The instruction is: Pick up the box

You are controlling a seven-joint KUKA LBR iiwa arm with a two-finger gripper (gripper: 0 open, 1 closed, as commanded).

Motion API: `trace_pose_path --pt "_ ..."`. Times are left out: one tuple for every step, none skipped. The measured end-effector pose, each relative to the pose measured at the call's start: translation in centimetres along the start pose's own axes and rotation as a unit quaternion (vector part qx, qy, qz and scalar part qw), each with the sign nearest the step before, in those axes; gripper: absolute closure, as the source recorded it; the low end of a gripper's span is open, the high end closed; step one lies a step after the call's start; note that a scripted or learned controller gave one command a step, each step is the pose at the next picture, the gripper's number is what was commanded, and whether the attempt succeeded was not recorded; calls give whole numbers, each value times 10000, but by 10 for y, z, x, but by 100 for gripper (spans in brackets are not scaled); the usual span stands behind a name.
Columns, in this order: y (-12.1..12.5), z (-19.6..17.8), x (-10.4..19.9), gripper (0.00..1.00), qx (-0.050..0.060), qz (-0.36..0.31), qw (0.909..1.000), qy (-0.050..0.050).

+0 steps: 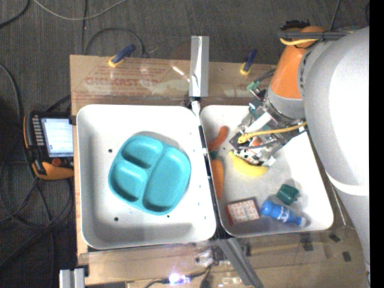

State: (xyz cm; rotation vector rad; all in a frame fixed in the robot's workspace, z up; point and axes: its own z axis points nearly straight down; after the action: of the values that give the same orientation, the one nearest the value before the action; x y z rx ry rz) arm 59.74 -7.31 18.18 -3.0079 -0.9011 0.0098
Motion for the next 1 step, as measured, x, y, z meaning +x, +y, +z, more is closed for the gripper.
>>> trace_pose_path --pt "21 -25 40 100 -11 912 9958 2"
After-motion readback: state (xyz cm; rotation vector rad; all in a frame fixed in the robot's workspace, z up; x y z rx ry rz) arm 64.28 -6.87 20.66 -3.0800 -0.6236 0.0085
